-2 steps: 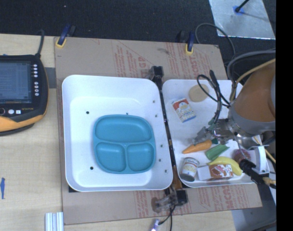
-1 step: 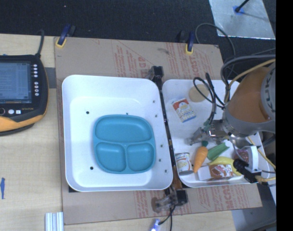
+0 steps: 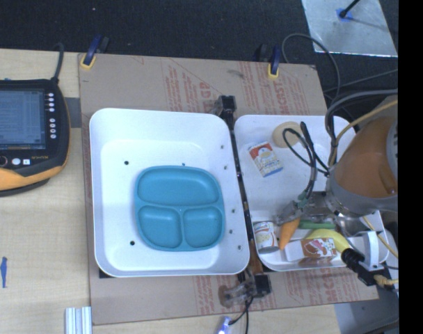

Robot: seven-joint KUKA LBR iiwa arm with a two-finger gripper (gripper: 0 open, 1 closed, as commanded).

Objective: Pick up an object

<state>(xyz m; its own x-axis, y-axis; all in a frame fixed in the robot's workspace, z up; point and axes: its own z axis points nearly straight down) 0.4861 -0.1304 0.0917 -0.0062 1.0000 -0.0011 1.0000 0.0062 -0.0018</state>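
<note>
The arm, with its orange band, reaches in from the right over the right bin. My gripper hangs low in the front half of that bin. Just below it lie an orange carrot, a yellow banana and a brown packet. A small can lies at the bin's front left corner. Farther back are a small red-and-white carton and a pale tape roll. The arm hides the bin's right side.
The left bin holds a blue divided plate. A tablet-like control pendant sits at the far left of the bench. Black cables loop over the back of the right bin. Clamps hold the cardboard base.
</note>
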